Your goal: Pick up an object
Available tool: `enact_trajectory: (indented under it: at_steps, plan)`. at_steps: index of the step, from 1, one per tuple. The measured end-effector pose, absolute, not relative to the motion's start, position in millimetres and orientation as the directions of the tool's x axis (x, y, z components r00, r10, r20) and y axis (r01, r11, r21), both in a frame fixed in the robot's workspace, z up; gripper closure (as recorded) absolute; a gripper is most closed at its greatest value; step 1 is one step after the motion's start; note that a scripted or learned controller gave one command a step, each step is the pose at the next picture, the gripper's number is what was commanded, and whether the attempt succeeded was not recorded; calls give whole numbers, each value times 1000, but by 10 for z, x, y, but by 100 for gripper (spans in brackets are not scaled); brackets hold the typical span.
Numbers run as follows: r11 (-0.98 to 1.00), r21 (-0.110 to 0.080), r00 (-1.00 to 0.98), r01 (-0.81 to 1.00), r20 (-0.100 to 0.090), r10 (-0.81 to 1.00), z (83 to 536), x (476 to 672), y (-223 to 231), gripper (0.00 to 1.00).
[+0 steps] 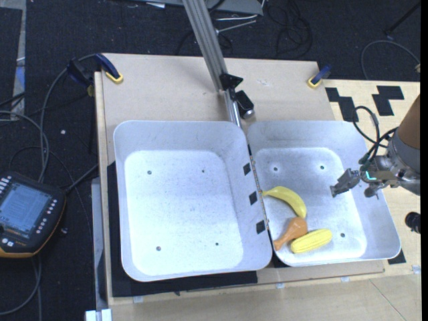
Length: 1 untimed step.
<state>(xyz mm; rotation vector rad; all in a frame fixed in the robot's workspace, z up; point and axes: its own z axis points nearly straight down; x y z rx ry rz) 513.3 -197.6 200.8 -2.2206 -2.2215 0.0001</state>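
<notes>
**Gripper hanging over the right bin, three targets bunched near the divider**

The grey arm is reaching in from the right, and its two-finger gripper (349, 181) is hovering over the right side of the right-hand shallow white bin (348, 139). Whether it is open or shut cannot be told from this slanted view, because the tool reads as a dark cluster against the white floor. Nothing is sitting between its tips.

The candidates are lying well apart from the gripper, toward the left and near part of that bin. A curved yellow plastic banana (287, 198) is resting closest to the divider. Just nearer than it, a small orange pear-shaped toy (293, 231) is lying on its side, and a yellow corn cob with a ridged surface (311, 240) is touching or almost touching the orange piece. The left-hand white bin (134, 139) is sitting alongside, with a teach pendant (23, 212) off on the far left floor.

The risk is looking plain. The orange toy and the corn cob are crowding each other, so a descent between them is likely to nudge one aside or pinch both badly. The banana's curve and smooth skin are inviting a slip if the closure lands off its middle. All three are also lying close to the bin's sloping wall, where a finger could strike the rim.
</notes>
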Motion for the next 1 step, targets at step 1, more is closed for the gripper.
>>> enact_trajectory:
  at_steps: [1]
  plan:
    - [0, -1, 0, 1000, 0, 1000, 2007, 5133, -1976, 0]
